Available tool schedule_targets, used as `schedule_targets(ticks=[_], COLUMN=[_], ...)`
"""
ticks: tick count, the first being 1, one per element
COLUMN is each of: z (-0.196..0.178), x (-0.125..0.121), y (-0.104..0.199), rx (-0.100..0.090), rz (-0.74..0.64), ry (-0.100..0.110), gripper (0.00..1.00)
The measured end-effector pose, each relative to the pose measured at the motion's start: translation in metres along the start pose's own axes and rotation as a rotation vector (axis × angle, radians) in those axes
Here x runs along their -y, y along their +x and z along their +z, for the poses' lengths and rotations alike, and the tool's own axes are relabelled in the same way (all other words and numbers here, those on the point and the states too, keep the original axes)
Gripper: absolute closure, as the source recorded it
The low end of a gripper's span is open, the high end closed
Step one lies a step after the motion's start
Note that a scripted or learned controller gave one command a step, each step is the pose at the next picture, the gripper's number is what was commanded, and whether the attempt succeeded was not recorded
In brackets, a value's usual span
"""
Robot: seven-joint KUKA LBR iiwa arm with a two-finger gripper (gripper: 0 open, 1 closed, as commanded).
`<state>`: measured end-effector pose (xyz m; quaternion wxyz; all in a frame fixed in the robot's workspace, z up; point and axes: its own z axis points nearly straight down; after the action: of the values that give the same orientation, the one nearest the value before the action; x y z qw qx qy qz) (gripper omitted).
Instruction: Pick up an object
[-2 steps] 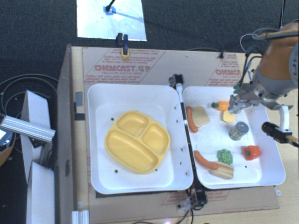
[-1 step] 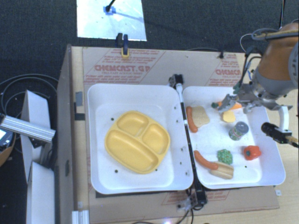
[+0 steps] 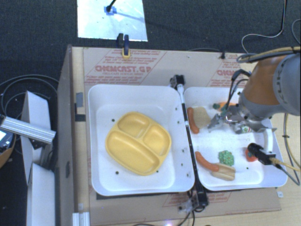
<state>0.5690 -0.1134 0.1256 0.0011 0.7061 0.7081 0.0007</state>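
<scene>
The gripper (image 3: 225,121) hangs low over the back half of the right bin (image 3: 270,175), at the end of a grey arm with an orange band that reaches in from the right. Whether it is open or closed cannot be told, and nothing can be seen held in it. Just to its left lies a pale beige piece (image 3: 202,117), touching an upright orange-red sausage (image 3: 191,120) beside the bin's left wall. A small orange and green item (image 3: 221,106) sits just behind the gripper. Nearer the front are a green broccoli floret (image 3: 226,157), a second orange-red sausage (image 3: 206,160) and a tan block (image 3: 224,174) lying close together. The left bin (image 3: 101,126) holds a yellow divided tray (image 3: 138,142), set at an angle.
</scene>
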Motion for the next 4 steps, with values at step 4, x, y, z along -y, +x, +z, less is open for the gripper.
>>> schedule_targets(ticks=[4], z=[-0.015], x=[-0.1], y=[-0.037], rx=[0.001], rz=[0.0], ry=[-0.002], gripper=[0.0])
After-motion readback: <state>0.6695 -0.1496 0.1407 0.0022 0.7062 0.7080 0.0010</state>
